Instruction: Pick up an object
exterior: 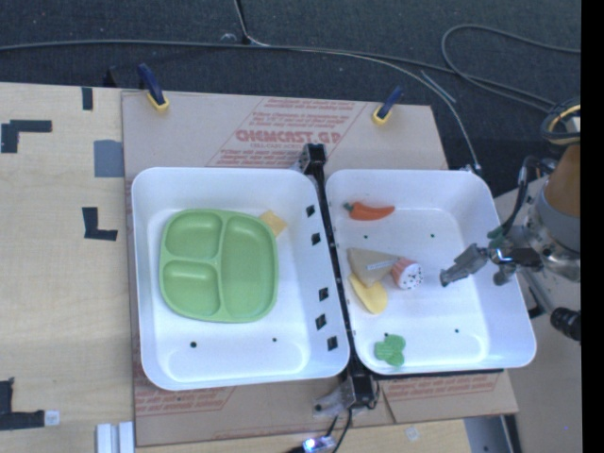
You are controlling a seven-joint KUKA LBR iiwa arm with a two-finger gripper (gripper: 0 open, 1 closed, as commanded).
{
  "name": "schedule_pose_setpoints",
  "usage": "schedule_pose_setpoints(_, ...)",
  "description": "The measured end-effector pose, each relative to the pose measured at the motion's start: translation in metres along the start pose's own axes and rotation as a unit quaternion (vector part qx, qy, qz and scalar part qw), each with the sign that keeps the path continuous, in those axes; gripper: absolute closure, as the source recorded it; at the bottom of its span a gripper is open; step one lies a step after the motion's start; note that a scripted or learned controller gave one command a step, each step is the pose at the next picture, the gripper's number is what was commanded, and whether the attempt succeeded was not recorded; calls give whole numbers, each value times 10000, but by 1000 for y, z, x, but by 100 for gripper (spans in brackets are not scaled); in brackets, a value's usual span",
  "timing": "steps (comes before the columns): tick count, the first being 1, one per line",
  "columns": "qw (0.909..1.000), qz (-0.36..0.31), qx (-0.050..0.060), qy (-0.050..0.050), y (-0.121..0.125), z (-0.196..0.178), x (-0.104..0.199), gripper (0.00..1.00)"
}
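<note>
1. Reaching in from three o'clock, the gripper [457, 270] hangs low over the right bin [472, 333], near its three o'clock side, with nothing visible between its tips.
2. Whether its fingers stand apart or together I cannot tell; they read as one dark, blurred wedge.
3. Candidates for picking lie toward the bin's nine o'clock side: a small round piece with red dots [408, 275] just beside the gripper at its nine o'clock, a tan wedge [371, 263] touching that piece, a yellow piece [370, 296] below, a carrot [370, 211] at twelve o'clock, and a green piece [390, 349] at six.
4. The gripper's slant toward the dotted piece suggests that cluster is the target, judged only from its aim.
5. The left bin [151, 347] carries a green divided plate [219, 264], which partly covers a yellow scrap [273, 222] at its one o'clock.
6. The arm's wrist [557, 239] is cut off at the edge.
</note>
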State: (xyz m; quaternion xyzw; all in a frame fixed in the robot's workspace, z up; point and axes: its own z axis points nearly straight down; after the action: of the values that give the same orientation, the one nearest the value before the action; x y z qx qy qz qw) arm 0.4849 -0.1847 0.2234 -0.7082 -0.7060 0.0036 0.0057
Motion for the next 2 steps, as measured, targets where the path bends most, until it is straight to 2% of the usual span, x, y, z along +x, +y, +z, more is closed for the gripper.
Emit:
schedule_pose_setpoints(1,10000,-20,-57,-14,3,-6,0,0)
schedule_pose_setpoints(2,10000,-19,-34,-9,9,56,0,0)
